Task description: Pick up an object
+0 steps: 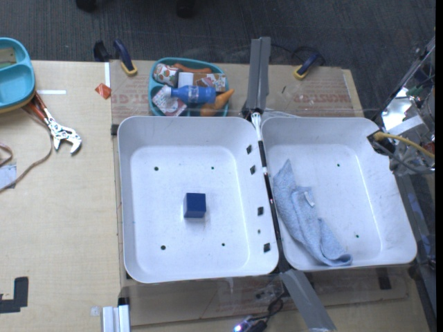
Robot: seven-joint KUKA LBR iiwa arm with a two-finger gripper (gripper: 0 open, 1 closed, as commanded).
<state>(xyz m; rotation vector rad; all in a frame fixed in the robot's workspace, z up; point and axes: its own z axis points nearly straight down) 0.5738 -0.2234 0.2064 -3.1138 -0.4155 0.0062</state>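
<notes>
A small dark blue cube [195, 205] sits flat near the middle of the left white bin [138, 185], well away from its walls. A crumpled grey-blue cloth [304, 216] lies in the right white bin [377, 185]. It runs along that bin's left wall, from the middle down to the front edge. Nothing touches the cube or the cloth.
A teal bowl [188, 88] of small packets and a blue bottle stands behind the left bin. A wrench [61, 135] and a teal tray [14, 71] lie on the wooden bench at left. Metal hardware with cables [405, 133] juts in at the right edge.
</notes>
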